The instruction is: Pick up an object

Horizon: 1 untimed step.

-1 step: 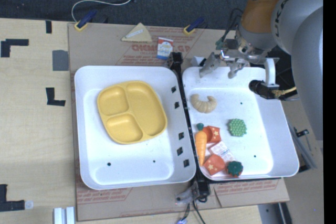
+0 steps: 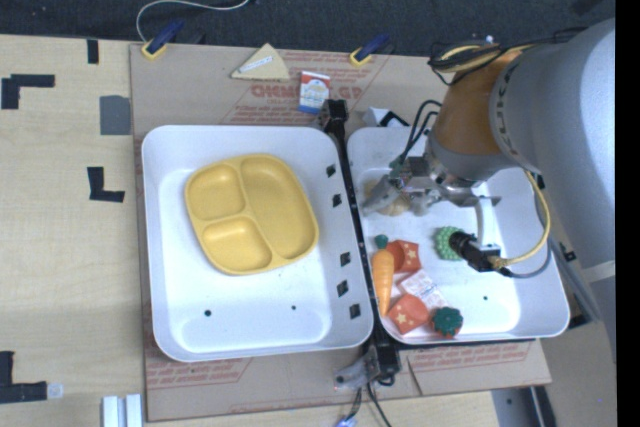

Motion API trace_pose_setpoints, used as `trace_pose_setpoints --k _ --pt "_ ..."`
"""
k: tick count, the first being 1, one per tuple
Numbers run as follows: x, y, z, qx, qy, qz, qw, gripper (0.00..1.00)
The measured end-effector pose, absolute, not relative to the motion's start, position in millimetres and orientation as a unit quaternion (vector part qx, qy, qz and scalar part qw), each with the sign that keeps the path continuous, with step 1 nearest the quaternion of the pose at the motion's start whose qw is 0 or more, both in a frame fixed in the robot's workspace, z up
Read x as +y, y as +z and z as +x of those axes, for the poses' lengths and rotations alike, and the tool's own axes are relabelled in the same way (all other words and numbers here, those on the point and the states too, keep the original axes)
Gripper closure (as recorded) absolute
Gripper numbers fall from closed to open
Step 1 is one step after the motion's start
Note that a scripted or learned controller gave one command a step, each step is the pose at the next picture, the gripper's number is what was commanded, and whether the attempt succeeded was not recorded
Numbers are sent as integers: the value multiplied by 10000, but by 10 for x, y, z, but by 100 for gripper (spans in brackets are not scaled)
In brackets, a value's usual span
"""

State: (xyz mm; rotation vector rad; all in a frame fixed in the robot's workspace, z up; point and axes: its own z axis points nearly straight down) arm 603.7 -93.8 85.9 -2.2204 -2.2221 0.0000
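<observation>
The grey robot arm's hand is low in the right white bin, over a blurred pale object. Whether it grips cannot be told. Nothing looks lifted; the pick seems unfinished. An orange toy carrot lies nearby.

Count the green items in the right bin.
2: one fuzzy green piece mid-bin beside the black cable fitting, one dark green broccoli-like toy near the front edge. The arm may hide others.

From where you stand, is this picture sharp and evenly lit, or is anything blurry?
Camera view: light is even, the yellow divided plate and carrot read sharp; the gripper looks smeared; the white bin is bright but not glaring.
</observation>
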Motion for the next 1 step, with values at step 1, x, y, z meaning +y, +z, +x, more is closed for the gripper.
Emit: trace_pose_setpoints --k 1 --pt "-1070 854 6691 -7079 -5 -7063 -15 0"
